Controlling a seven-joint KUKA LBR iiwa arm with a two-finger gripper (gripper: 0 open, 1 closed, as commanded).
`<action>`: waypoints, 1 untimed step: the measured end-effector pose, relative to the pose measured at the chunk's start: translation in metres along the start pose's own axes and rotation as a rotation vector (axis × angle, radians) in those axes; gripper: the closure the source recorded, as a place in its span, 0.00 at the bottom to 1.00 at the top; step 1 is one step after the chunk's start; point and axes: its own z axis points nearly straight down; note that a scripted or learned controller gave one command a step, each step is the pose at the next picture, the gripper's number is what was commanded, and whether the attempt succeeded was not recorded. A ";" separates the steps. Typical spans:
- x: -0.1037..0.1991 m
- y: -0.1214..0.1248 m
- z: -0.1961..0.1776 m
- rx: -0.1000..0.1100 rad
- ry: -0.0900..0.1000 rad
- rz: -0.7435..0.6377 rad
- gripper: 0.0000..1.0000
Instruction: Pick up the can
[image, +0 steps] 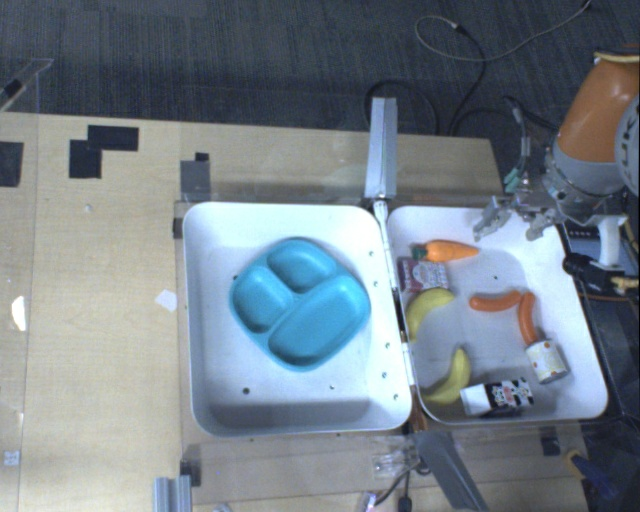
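Bins are mounted side by side on the table (100, 330), separated by a metal divider rail (381, 150). The left bin (200, 400) contains a blue sectioned plate (300, 302), resting near the centre of the bin floor.

The right bin (580, 340) contains the loose items. The can (546, 361), small and light-coloured with a darker end, is located near the right wall in the lower half of the bin, lying tilted. An orange sausage-shaped piece (526, 318) is positioned just above the can, and a second one (495, 300) lies crosswise just beside the first, to the left. A carrot (450, 251) is placed in the upper left area of the bin. Below the carrot, a small dark packet (418, 272) is seen against the left wall, with a yellow-green fruit (427, 306) just below the packet. A banana (452, 376) is located in the lower left area, and a dark bottle with a white cap (497, 398) lies on its side beside the banana, near the front wall.

The arm (600, 110) enters from the right, with its orange band visible at the upper right corner. The tool (512, 217) is positioned over the upper right corner of the right bin, well apart from the can. The fingers (490, 221) are seen spread apart, with nothing between them.
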 end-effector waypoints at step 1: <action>0.048 -0.004 0.067 -0.010 0.001 0.408 0.00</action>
